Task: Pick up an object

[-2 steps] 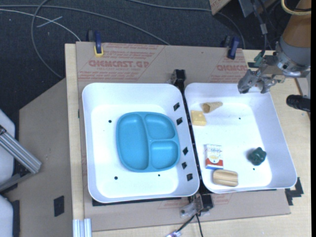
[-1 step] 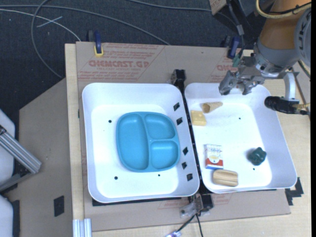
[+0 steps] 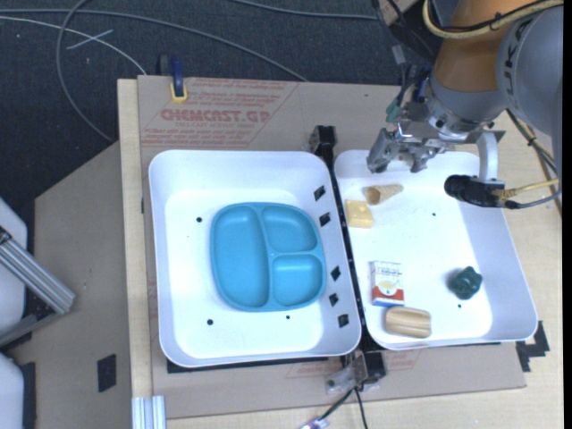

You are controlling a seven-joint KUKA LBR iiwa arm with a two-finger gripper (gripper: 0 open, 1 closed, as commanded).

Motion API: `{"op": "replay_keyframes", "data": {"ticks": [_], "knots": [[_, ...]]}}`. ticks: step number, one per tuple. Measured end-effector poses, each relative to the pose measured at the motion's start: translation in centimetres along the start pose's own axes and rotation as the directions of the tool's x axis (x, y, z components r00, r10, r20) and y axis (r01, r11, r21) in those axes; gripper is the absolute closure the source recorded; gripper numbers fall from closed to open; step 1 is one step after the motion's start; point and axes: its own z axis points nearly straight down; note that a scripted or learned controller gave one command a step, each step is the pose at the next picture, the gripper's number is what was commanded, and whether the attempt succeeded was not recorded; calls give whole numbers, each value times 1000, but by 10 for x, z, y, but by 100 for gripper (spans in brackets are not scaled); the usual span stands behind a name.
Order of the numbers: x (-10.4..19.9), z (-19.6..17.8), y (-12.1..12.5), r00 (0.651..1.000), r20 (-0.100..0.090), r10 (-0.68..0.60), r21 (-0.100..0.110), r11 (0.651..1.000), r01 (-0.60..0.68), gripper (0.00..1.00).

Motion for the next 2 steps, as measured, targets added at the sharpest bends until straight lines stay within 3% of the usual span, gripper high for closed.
{"op": "replay_keyframes", "data": {"ticks": [2], "knots": [[119, 1, -4, 1000, 1, 0, -1, 1000, 0, 100]]}}
